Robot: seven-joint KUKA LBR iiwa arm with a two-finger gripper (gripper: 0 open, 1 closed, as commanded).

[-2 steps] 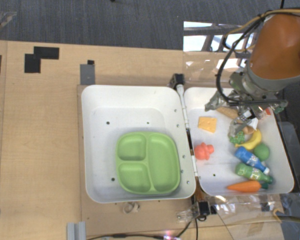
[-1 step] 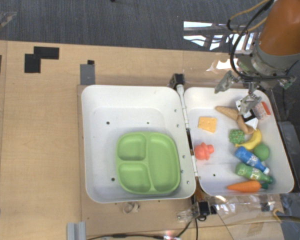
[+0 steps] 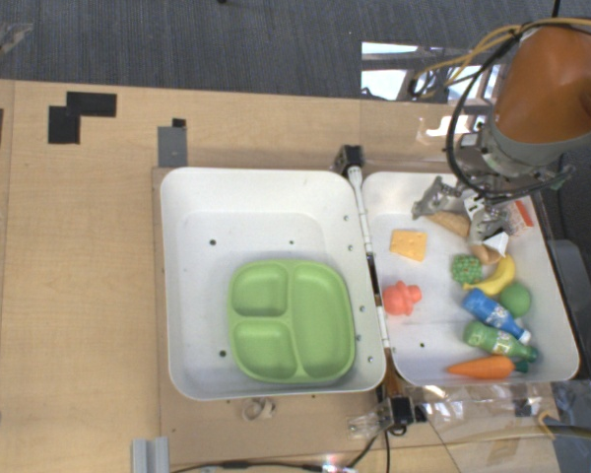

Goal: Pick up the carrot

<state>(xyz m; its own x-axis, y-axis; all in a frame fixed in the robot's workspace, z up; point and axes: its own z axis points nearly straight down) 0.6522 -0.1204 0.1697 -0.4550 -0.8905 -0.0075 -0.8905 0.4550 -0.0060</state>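
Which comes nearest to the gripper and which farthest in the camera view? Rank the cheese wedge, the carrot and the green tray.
Measured from the gripper at the top of the right bin:
1. Cheese wedge, just below and to its left, in the same bin.
2. Carrot, at the bottom edge of the right bin.
3. Green tray, away in the left bin.

Grey arm (image 3: pixel 532 146) with broad orange band, black cables looping, metallic claw (image 3: pixel 463 205).

Gripper (image 3: pixel 470 203) fingers blurred — perhaps open, unclear.
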